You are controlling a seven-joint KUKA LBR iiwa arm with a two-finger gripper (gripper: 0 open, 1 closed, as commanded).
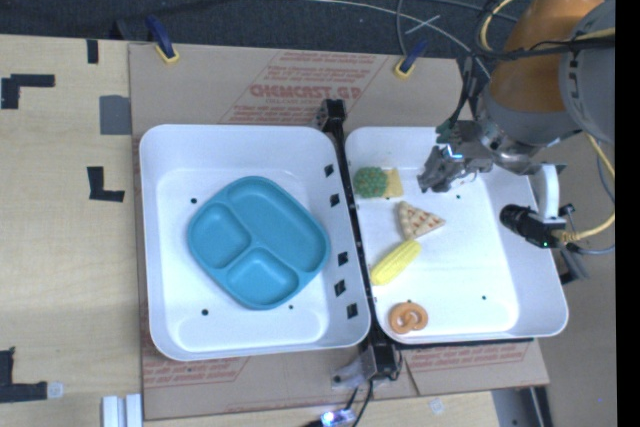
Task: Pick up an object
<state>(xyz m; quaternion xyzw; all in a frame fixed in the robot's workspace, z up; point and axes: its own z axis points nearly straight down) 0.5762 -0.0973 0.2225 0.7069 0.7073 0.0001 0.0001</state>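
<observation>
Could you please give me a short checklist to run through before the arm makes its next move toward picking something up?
1. Gripper carries nothing yet: ok, nothing shows between its fingers.
2. Targets present in right bin: ok; broccoli, pizza slice, corn, pretzel.
3. Items spaced for a grasp: ok, though the broccoli overlaps a yellow piece.
4. Finger opening: cannot tell.
5. Gripper height above bin floor: cannot tell.

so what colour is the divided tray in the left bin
Light blue, plain with no pattern; the divided tray shows clearly in the camera view.
</observation>
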